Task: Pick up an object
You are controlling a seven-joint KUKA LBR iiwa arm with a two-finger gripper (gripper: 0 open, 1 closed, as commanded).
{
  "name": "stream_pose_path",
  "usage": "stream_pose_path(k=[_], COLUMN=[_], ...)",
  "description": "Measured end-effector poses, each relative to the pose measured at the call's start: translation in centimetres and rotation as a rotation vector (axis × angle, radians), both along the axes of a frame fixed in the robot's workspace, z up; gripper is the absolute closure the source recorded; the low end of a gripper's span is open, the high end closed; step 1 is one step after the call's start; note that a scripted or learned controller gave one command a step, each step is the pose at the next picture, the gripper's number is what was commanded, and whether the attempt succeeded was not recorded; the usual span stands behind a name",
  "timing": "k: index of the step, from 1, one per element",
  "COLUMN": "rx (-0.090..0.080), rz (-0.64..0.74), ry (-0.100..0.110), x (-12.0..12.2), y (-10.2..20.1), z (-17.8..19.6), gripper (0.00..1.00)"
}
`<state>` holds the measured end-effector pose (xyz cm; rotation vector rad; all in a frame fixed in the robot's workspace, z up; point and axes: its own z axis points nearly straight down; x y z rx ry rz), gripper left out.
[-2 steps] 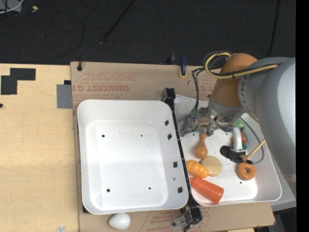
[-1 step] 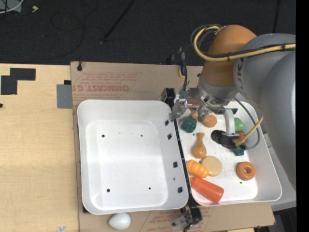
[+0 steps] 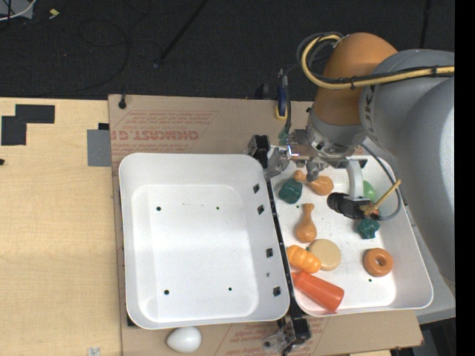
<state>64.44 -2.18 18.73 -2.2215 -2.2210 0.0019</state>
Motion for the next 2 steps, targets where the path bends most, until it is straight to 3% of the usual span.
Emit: stream_pose_path(k=[1,2], rx=[0.002,0.001], rz=[0.004,0.004], ry=[0.004,0.006], x=[-1.11,-1.08], y=[6.15,5.93], z=[0.28,1.24], gripper=[0.00,1.00])
